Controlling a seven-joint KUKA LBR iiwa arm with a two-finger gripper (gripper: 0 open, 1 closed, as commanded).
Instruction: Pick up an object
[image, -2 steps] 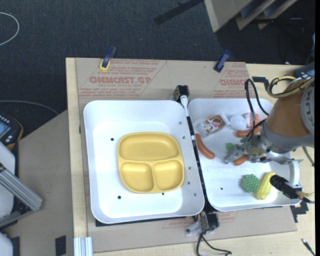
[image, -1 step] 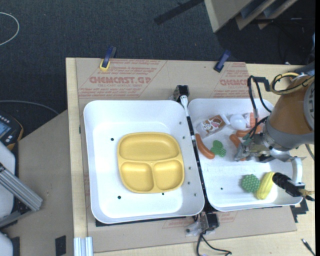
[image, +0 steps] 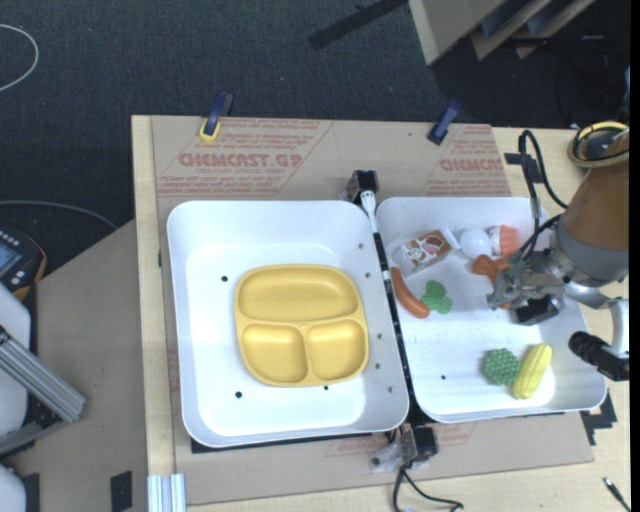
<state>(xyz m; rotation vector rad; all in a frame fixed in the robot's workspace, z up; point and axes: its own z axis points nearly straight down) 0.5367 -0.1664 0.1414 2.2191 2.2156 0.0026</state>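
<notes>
Two white bins (image: 200, 240), gripper (image: 512, 288) low above the right one.

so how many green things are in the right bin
2. One small green piece sits beside the hot dog near the bin's left wall. A bumpy green one lies touching the corn cob near the front. The gripper may hide more.

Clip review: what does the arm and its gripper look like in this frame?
The arm enters from the right edge: a broad orange-brown band above a grey, rounded wrist section. Below that sits the gripper, a compact assembly of dark metal and black parts that hangs over the right bin. A thin black cable runs along the arm's upper side. No lettering or markings can be made out on it.
</notes>
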